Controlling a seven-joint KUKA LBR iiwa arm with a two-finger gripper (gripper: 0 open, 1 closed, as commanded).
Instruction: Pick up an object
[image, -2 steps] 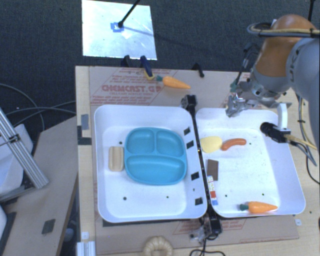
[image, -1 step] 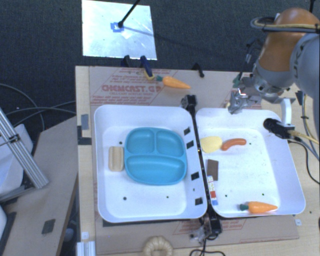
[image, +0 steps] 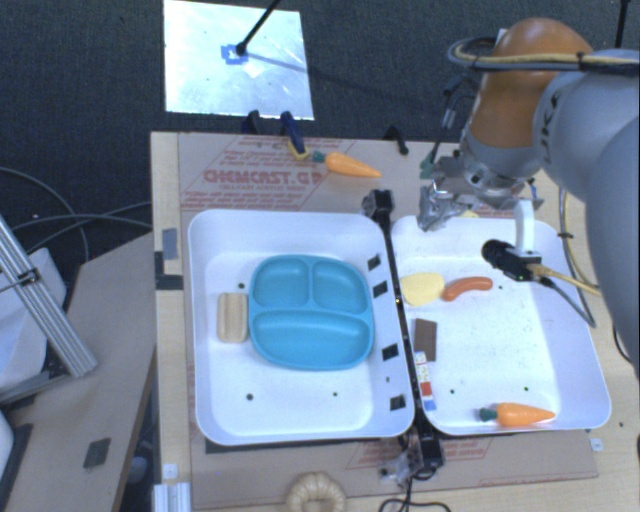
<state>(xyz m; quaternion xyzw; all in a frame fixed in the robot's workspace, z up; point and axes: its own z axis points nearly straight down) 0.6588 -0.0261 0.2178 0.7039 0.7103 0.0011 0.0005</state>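
In the left bin (image: 205, 400), a beige block (image: 232, 318) lies near the left wall. Just beside it, in the middle of this bin, sits a blue divided plate (image: 310, 310). Behind the bins, on the cardboard sheet (image: 240, 175) near its far edge, lies an orange carrot (image: 345, 165).

In the right bin (image: 580, 390), a yellow flat piece (image: 422, 289) lies close to the left wall, and an orange sausage (image: 467, 288) is just beside it, on its right. A dark brown block (image: 425, 338) lies nearer to the front, also along the left wall. A second carrot (image: 518, 414) lies near the front edge of this bin.

The gripper (image: 437, 216) hangs over the far left corner of the right bin, its tips pointing down. Whether it is spread or pressed together I cannot tell. The yellow flat piece and the sausage lie in front of it, apart from it. The second carrot is well apart, at the opposite edge.
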